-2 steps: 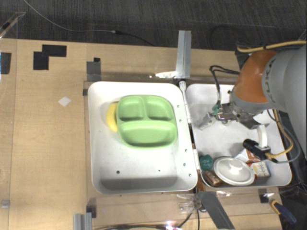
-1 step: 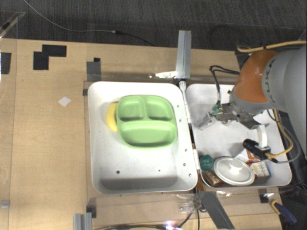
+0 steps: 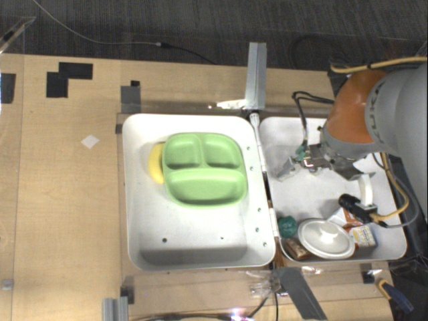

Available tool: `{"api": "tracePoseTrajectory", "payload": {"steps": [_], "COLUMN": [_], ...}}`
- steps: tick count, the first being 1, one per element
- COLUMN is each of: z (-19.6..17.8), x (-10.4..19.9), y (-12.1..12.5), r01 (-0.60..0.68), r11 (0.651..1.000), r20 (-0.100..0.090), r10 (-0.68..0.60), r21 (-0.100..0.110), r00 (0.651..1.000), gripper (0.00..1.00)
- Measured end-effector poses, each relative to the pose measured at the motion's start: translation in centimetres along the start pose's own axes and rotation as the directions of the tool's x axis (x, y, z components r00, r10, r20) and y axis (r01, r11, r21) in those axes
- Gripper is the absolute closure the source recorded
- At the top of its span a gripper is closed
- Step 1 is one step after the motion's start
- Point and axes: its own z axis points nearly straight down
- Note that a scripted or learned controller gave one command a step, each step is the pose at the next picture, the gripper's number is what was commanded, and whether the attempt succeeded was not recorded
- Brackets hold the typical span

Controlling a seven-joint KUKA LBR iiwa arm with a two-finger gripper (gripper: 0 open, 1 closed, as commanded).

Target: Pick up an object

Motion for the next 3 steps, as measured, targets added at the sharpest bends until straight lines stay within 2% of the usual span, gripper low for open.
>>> {"api": "tracePoseTrajectory", "payload": {"steps": [1, 2, 3], "z": [-8.5, -0.1, -0.1], "x": [-3.9, -0.8, -0.8], "y": [-2.2, -4.1, -4.1], "r01": [-0.009, -0.092, -0.092], "r11": [1.0, 0.996, 0.996], "r20": [0.0, 0.001, 0.001], "r10": [0.009, 0.092, 0.092], "r21": [0.004, -0.001, -0.001], "r00": [1.0, 0.996, 0.996], "gripper": [0.0, 0.0, 0.0]}}
